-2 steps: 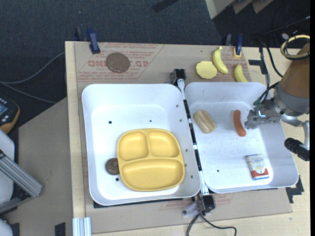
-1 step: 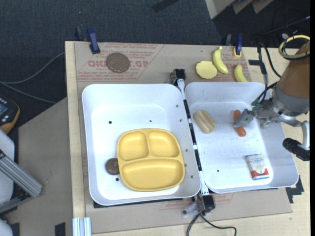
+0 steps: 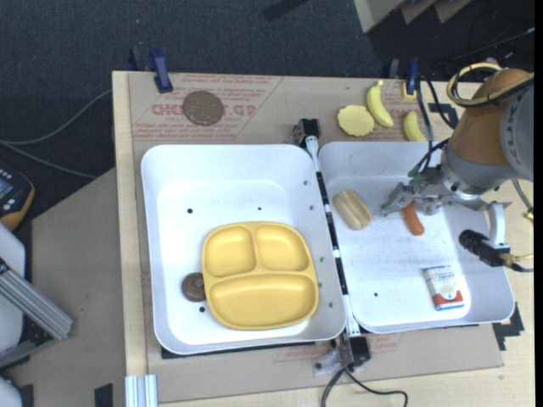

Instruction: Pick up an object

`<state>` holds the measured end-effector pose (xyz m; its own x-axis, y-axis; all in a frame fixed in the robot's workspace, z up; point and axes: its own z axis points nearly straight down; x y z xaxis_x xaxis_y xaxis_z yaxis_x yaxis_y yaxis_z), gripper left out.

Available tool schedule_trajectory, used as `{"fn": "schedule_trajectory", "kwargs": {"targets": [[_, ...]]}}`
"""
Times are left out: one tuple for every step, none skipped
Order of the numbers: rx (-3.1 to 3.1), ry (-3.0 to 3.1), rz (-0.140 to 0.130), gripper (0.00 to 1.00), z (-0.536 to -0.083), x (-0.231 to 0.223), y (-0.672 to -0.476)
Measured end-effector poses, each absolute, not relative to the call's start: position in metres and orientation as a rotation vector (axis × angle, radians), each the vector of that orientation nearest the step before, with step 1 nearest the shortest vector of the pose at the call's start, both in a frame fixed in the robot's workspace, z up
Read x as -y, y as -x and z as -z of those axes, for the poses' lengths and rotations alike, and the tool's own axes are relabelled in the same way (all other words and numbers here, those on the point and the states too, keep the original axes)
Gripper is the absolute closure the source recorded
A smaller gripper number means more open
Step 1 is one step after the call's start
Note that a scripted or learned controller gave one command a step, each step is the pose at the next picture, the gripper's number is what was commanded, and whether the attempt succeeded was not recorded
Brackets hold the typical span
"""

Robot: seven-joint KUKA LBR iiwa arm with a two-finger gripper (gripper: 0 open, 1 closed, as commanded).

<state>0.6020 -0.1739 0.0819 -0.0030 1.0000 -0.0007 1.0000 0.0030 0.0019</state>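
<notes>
The right bin (image 3: pixel 399 312) holds a tan bread roll (image 3: pixel 352 209) near its left wall, a small orange sausage-shaped piece (image 3: pixel 413 220) in the middle, and a small white and red box (image 3: pixel 444 287) toward the front right. My gripper (image 3: pixel 416 202) hangs low over the back middle of this bin, open, with its grey fingers (image 3: pixel 395 200) spread to either side just above the orange piece's upper end. Nothing is between the fingers. The roll lies a short way to the gripper's left.
The left bin (image 3: pixel 170 185) carries a yellow divided plate (image 3: pixel 257 274) with a brown disc (image 3: pixel 193 287) beside it. On the cardboard behind the bins lie two bananas (image 3: pixel 382 104), a yellow lump (image 3: pixel 356 119) and a brown round piece (image 3: pixel 202 107). Cables run at the right.
</notes>
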Motion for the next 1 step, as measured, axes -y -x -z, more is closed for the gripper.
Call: {"fn": "schedule_trajectory", "kwargs": {"targets": [[-2.219, -2.218, -0.003, 1.0, -0.0952, 0.1747, -0.6015]]}}
